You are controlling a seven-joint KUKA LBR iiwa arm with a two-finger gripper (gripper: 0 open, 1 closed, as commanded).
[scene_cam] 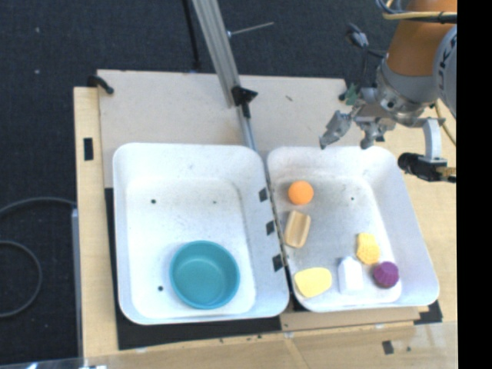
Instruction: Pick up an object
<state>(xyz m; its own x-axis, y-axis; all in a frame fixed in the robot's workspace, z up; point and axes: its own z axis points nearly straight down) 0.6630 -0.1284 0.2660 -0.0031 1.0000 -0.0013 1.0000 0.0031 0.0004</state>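
Both bins white, dark-speckled: left bin [138, 167], right bin [407, 206]. Teal bowl [204, 274] at left bin's 6 o'clock. Right bin: orange ball [300, 193] 11 o'clock, tan block [297, 228], pale yellow piece [313, 281], white bottle [350, 274], yellow lump [368, 247], purple ball [385, 274] 5 o'clock.

The two shallow white plastic bins [192, 167] look smooth but dulled with grey specks (the right one most). The round teal plastic bowl [204, 274] has a soft sheen, and the slanted ribbed aluminium post [217, 41] looks brushed and matt.
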